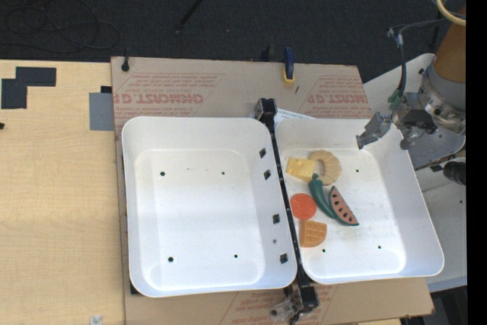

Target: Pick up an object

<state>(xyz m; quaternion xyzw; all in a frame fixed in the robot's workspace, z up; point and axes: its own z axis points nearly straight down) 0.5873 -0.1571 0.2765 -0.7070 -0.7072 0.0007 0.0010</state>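
Several toy foods lie in the left half of the right bin [411, 255]: a yellow cheese wedge [300, 168], a tan round biscuit [326, 163], a red disc [303, 205], a green pepper [318, 197], a watermelon slice [345, 209] and an orange piece [313, 234]. My gripper [391, 133] hangs over the bin's back right corner, up and to the right of the biscuit. It is open, with nothing between its fingers [370, 133].
The left bin [144, 164] lies beside the right one, with a black clipped divider [275, 194] between them. Both rest on a cardboard sheet [190, 91] held by a blue clamp [288, 66] at the back. Wooden bench top lies to the left.
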